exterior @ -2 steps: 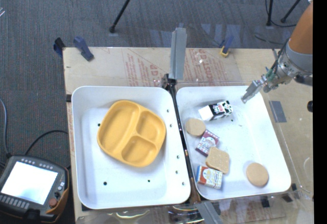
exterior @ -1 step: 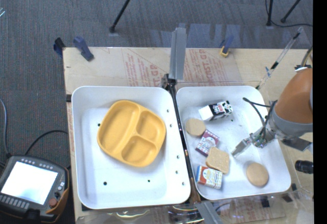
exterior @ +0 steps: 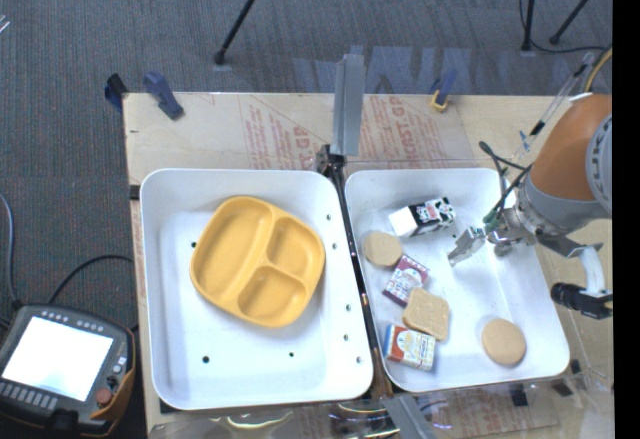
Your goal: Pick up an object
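Note:
My gripper (exterior: 468, 247) hangs low over the middle of the right white bin (exterior: 530, 267), reaching in from the right on the grey arm with its orange band (exterior: 570, 152). Nothing shows in its grasp. Just up and left of it lies a black-and-white carton (exterior: 422, 217). A round biscuit (exterior: 381, 248) lies to its left and a red packet (exterior: 407, 279) below-left. Nearer the front are a slice of toast (exterior: 427, 313), a small printed carton (exterior: 411, 347) and a second round biscuit (exterior: 503, 341).
The left white bin (exterior: 170, 327) holds a yellow divided plate (exterior: 258, 260). A grey upright post (exterior: 348, 112) stands at the back between the bins. Clamps sit on the bench's far edge, and a pendant with a screen (exterior: 60, 357) lies at the lower left.

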